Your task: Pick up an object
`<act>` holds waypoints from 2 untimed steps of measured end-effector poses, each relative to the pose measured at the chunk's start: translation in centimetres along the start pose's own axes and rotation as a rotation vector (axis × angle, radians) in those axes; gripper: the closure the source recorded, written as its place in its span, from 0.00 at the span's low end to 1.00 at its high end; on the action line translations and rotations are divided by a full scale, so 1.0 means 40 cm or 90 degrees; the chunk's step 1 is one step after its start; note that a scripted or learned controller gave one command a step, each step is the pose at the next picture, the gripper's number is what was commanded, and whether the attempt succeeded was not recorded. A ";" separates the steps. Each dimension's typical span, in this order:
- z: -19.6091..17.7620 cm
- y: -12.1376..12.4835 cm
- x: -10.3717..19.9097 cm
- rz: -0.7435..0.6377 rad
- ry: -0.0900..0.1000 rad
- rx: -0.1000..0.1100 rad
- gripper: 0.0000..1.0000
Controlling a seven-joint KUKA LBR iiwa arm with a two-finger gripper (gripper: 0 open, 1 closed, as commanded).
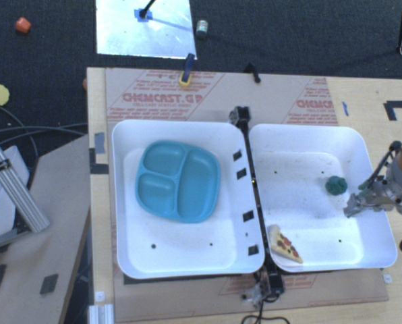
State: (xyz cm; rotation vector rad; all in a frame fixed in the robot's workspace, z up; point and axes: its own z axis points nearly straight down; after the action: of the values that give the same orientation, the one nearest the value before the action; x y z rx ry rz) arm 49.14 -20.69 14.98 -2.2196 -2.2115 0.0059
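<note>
Claw [355, 206] hovers just beside the green lump [336, 185]; its state is unclear. Approach underway; next, centre over that lump and descend.

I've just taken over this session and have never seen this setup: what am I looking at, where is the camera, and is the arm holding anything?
One fixed camera looks down at a slant on a bench with two shallow white bins. The left bin holds a blue divided plate. The right bin holds a small dark green object and a toy pizza slice near its front left corner. The robot arm comes in from the right; its gripper sits just right of and below the green object. Nothing shows between its fingers, so treat nothing as picked up.
</note>
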 end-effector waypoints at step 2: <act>-0.028 0.116 0.001 -0.001 -0.001 -0.003 1.00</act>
State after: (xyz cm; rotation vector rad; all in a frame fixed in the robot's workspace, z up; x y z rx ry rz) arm 53.80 -20.68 16.05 -2.2202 -2.2167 0.0032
